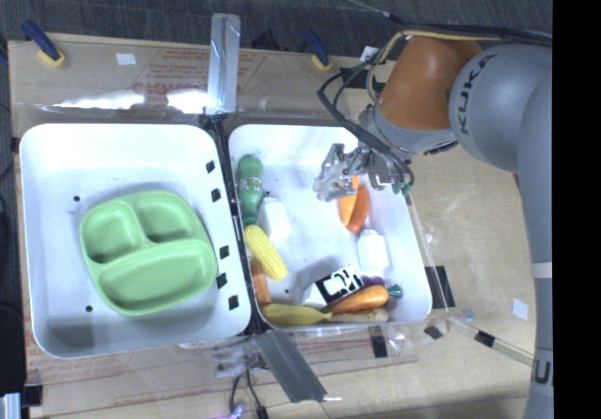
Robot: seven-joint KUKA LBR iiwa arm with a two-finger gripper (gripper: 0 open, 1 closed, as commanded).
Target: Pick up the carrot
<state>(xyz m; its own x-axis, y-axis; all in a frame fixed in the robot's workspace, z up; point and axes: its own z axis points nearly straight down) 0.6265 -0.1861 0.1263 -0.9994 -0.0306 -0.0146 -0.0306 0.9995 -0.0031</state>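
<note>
Directly below the metal two-finger gripper (349, 175), touching its tips: tapered orange carrot (356, 207), lying near the right wall of the right-hand shallow white bin (305, 140). Finger spread impossible to tell. Just past the carrot's narrow end: small white bottle (373, 249), likely to get nudged or snagged. Farther off: yellow corn cob (266, 252), well apart, no threat. Possible roll against the wall on closing.

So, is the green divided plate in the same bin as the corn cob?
No, the green divided plate lies in the left bin, while the corn cob lies in the right bin.
</note>
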